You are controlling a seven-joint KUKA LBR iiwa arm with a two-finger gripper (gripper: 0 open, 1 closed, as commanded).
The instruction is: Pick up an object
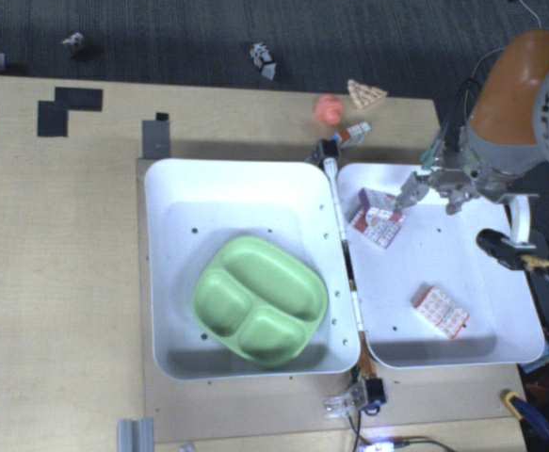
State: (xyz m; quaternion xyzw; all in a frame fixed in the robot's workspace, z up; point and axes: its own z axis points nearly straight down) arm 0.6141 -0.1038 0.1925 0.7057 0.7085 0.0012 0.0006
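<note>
My gripper (432, 200) hangs over the back of the right bin (500, 347), its fingers spread open with nothing between them. Its left fingertip (410, 196) is just right of a small red-and-white packet (378, 219) that lies in the bin's back left part; I cannot tell whether they touch. A second red-and-white packet (441, 311) lies flat nearer the bin's front. A green divided plate (260, 297) rests tilted in the left bin (175, 252).
On the bench behind the bins lie an orange ball (329, 109), a toy pizza slice (365, 93) and a small tube (354, 135). The wall between the two bins (345, 252) runs close to the left of the first packet.
</note>
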